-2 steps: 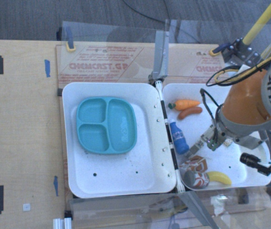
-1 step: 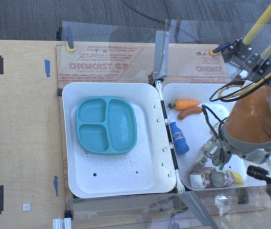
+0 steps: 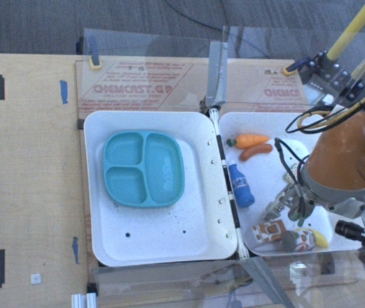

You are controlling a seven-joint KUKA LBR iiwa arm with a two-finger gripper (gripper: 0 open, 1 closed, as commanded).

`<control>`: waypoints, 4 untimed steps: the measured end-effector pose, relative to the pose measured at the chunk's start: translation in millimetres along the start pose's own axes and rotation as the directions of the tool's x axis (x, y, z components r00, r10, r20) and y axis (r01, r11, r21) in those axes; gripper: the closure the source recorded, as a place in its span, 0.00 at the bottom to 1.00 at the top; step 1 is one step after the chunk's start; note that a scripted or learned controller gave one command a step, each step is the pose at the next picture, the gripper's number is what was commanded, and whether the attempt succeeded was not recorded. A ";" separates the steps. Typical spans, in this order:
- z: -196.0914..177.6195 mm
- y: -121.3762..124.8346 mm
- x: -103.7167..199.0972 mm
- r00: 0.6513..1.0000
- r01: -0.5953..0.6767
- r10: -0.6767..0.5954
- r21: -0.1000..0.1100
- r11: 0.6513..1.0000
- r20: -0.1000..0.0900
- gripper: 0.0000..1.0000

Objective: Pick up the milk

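The milk is a small white carton with orange-brown print, lying on its side at the front edge of the right bin. My gripper hangs just above and slightly behind the carton, under the orange band of the arm. Nothing shows in its grasp, and the carton rests on the bin floor.
A grey and red item and a yellow piece lie right of the carton. A blue bottle lies along the bin's left wall, with a carrot and a sausage behind. The left bin holds a teal divided plate.
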State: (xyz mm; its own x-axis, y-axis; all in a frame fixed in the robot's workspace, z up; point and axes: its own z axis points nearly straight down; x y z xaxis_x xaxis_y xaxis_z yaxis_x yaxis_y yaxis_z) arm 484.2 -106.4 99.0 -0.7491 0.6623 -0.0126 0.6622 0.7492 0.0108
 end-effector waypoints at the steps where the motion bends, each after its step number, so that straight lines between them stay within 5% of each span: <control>1: -2.2 0.5 -3.0 1.000 -0.001 0.001 -0.003 1.000 0.009 0.00; 4: 9.0 -1.9 -3.9 1.000 -0.021 0.021 -0.002 1.000 0.005 0.00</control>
State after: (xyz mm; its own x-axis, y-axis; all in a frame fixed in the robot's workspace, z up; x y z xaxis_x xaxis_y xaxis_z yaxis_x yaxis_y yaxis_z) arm 486.1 -110.4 90.0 -0.7352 0.6776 -0.0178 0.6775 0.7354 0.0133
